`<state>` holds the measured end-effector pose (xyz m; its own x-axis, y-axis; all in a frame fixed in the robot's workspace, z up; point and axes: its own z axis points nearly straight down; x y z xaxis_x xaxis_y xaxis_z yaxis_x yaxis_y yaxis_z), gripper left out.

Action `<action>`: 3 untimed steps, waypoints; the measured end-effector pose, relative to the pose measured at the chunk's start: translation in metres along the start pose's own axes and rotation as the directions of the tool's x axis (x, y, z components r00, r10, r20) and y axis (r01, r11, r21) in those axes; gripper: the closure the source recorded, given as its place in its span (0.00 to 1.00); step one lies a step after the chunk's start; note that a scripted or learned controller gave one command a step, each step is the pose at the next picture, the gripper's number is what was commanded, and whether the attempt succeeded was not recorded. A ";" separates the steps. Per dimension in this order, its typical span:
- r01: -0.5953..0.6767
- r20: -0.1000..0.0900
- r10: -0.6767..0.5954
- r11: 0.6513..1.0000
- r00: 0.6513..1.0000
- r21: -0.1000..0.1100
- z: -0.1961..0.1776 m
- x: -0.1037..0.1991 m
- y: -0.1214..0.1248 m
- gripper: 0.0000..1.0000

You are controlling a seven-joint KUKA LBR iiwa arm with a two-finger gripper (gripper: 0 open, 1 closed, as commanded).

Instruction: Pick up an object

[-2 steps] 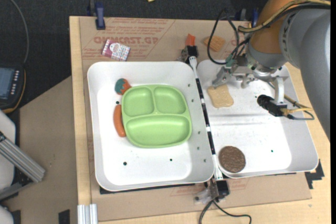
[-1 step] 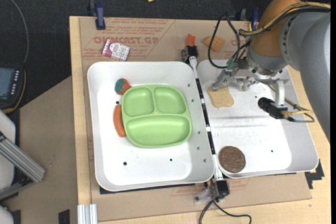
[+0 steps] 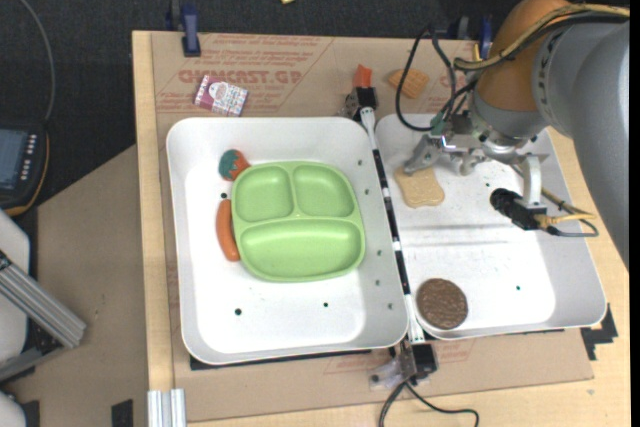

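Observation:
My gripper (image 3: 442, 159) hangs low over the back left part of the right bin (image 3: 560, 305), under the grey arm with its orange band. A tan slice of toast (image 3: 421, 188) lies flat on the bin floor just in front of and below the gripper, very close to it or touching. At the front left corner of the same bin sits a round brown patty (image 3: 441, 303). A black part with a yellow cable (image 3: 520, 208) juts out on the arm's near side.
The left bin (image 3: 200, 305) holds a green divided plate (image 3: 297, 220), an orange sausage-shaped piece (image 3: 226, 230) along the plate's left side and a small teal and red item (image 3: 233, 163) behind it. A pink packet (image 3: 220, 95) and a tan cracker (image 3: 408, 81) lie on the bench behind the bins.

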<state>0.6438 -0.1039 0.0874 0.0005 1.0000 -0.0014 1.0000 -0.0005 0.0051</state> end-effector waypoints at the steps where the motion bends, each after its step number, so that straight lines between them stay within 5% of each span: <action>1: 0.000 -0.001 0.000 1.000 1.000 0.000 0.000 -0.003 -0.011 0.00; 2: 0.001 0.001 -0.001 1.000 1.000 -0.001 0.000 0.008 -0.009 0.00; 3: 0.000 -0.002 0.000 1.000 1.000 -0.005 -0.011 0.009 -0.007 1.00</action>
